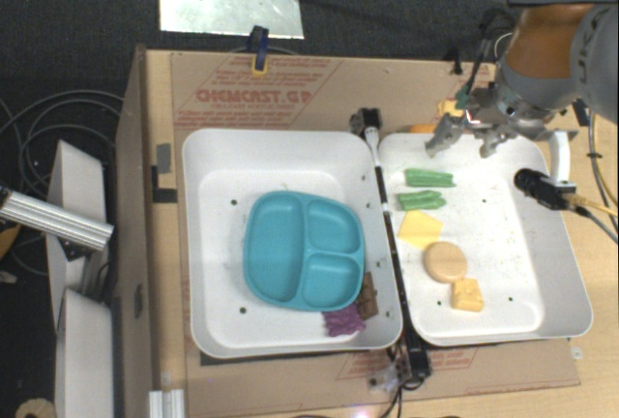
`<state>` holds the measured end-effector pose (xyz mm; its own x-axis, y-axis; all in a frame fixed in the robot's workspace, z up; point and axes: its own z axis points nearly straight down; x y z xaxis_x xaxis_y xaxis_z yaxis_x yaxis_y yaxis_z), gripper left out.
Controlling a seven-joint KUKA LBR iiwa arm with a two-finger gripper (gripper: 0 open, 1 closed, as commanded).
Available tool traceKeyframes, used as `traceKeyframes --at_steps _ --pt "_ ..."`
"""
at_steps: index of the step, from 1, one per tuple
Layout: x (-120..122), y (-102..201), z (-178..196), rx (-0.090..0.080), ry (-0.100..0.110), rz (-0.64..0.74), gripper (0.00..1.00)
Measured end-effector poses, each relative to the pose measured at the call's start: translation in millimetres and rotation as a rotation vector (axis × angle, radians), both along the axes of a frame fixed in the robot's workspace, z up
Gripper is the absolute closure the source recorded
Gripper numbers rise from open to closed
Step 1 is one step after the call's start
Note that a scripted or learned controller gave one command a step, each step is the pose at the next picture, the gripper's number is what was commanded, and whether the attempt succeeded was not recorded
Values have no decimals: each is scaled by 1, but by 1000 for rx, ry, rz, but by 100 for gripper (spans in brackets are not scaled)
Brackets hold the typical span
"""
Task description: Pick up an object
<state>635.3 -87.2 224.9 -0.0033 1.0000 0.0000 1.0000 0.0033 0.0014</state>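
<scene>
Gripper up at the far edge of the right bin, fingers spread apart with nothing between them.

The two fingers splay out over the bin's far rim, one near the left corner, one further right, clear white floor beneath. Nearest food is the upper green piece, just below the left finger and apart from it; a second green piece lies right under that. Then the yellow wedge, the tan round disc and the small orange-yellow chunk, strung down the bin's left side. The right half of the floor is open. In the left bin, a teal divided tray, with a purple scrap and a brown bit tucked at its near edge, too small to identify.
</scene>
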Motion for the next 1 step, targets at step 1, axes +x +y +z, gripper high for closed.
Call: traceKeyframes --at_steps 1 --pt "-53 31 6 1 2 4 0"
